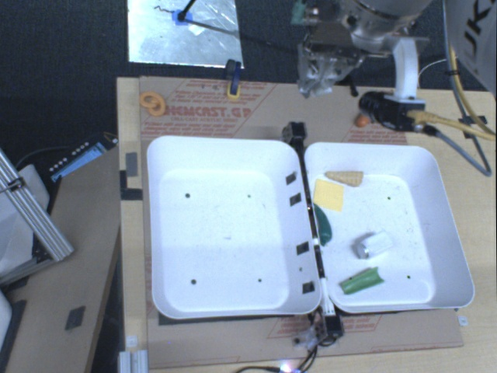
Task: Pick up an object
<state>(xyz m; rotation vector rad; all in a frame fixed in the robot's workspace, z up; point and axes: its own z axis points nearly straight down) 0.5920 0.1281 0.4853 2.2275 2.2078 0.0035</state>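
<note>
While the gripper (pixel 317 84) hangs over the bench beyond the far rim of the right bin (pixel 435 208), I cannot tell its state | objects lie nearer: wedge (pixel 345 178), yellow square (pixel 328 195), white cylinder (pixel 373 245), green stick (pixel 361 280) | wedge is closest, long axis left-right.

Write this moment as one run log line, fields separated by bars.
gripper above bench, behind bins | right bin: yellow square, green piece, white cylinder | nothing picked yet
</note>
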